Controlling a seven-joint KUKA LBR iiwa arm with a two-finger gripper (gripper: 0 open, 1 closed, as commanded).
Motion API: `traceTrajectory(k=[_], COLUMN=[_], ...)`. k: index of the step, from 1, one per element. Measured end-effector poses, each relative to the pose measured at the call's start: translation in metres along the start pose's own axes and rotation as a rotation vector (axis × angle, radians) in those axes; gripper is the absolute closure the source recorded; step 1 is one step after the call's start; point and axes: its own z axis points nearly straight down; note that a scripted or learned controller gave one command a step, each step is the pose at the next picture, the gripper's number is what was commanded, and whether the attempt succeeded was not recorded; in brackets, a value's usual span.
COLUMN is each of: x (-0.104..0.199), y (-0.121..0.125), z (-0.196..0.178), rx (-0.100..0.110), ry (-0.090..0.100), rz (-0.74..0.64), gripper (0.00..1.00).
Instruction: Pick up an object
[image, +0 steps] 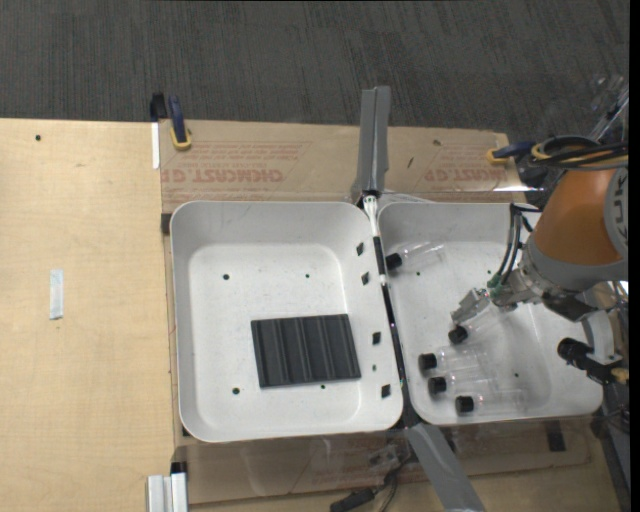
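Observation:
My gripper (472, 308) hangs low over the middle of the right bin (440, 225), below the arm's orange band (582, 212). A clear vial with a black cap (459, 335) lies right at the gripper's tip; whether it is touched or held is hidden. Another clear vial (412, 256) lies near the bin's back left corner. Three more black-capped clear vials (470, 382) lie together by the bin's front wall. A dark ribbed rectangular block (305, 350) lies flat in the left bin (200, 300).
A grey divider post (374, 140) rises behind the seam between the bins. Clamps (176, 122) and cables (560, 150) sit at the back edge of the cardboard. Bare wooden bench (80, 300) extends to the left.

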Motion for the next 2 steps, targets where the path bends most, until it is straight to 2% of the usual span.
traceTrajectory(k=[1,2], x=[0.0306,0.0298], y=[-0.0431,-0.0421], z=[-0.0010,-0.0102], rx=[-0.001,-0.003], ry=[0.000,-0.001], rz=[-0.012,-0.009], gripper=[0.00,1.00])
